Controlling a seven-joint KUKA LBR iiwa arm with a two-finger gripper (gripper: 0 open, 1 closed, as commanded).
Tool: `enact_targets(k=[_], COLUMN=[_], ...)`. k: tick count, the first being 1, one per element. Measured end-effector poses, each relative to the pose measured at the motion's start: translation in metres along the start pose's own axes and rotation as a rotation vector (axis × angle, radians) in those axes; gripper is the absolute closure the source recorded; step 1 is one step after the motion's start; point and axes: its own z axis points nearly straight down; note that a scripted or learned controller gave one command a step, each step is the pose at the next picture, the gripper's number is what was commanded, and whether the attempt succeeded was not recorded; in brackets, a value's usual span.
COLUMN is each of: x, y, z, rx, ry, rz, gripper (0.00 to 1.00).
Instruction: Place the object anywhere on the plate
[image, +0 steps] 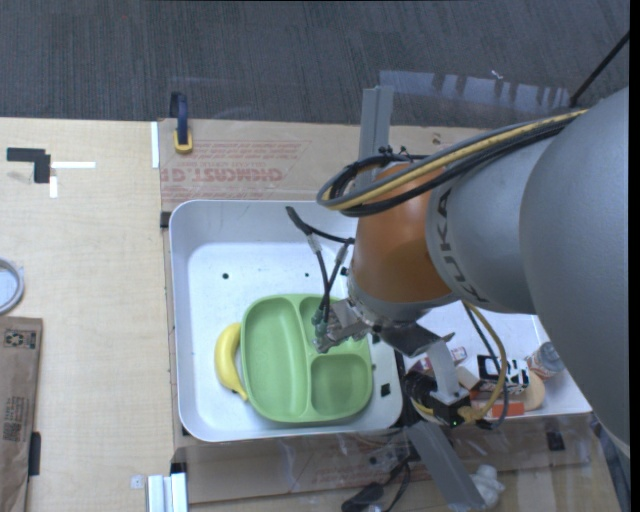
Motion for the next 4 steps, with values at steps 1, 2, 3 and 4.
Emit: enact_targets(k=[1,2,3,4], x=[0.006,0.004,0.026,0.004], y=[-0.007,-0.006,-0.001,-0.008], z=[-0.052,-0.057,-0.006,-0.051], rx=[-0.002,0.004,0.0,-0.006], ry=[-0.001,-0.002,0.0,-0.003], rz=[-0.064,-0.058,-0.441,-0.947], gripper=[1.0,1.0,1.0,1.0])
